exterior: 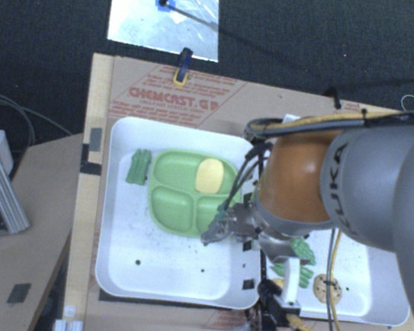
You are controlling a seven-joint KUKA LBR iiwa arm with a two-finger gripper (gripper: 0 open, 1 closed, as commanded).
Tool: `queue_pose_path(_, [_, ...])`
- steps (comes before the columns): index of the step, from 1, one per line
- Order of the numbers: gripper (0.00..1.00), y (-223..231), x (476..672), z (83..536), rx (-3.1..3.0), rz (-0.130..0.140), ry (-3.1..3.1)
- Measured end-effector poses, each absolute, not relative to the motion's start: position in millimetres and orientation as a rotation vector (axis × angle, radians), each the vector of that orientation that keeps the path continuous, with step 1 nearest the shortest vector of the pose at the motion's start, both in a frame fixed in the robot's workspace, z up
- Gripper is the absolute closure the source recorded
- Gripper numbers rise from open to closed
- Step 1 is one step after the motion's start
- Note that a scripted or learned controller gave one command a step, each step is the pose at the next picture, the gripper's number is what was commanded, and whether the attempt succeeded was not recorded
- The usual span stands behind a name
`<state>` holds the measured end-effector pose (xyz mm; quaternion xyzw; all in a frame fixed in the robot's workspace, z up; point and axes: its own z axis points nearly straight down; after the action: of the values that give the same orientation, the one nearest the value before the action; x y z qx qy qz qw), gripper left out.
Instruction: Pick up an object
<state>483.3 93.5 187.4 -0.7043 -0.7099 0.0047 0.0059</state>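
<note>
Two white bins point(111, 262) sit on a brown board over dark carpet; the left holds a green divided plate point(179, 199) bearing a yellow piece point(209, 175). The gripper's point(216, 234) grip is impossible to tell.

Green tray point(175, 198) w/ yellow piece point(209, 175), white bins point(111, 262), orange-banded arm point(358, 183)

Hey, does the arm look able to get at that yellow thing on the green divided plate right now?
Probably yes. The yellow piece lies uncovered in an upper section of the green plate in the left bin, and the gripper sits at the plate's right edge with nothing between them.
</note>
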Motion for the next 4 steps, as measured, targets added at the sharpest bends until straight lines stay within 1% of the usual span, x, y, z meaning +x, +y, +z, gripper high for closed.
queue_pose_path(1, [0.00, 6, 487.0, 184, -2.230, 0.003, -2.216])
queue_pose_path(2, [0.00, -93, 486.8, 222, -2.235, 0.001, -2.219])
queue_pose_path(3, [0.00, -71, 522.8, 338, -2.223, -0.016, -2.236])
queue_pose_path(4, [0.00, 5, 531.6, 368, -2.210, -0.009, -2.235])
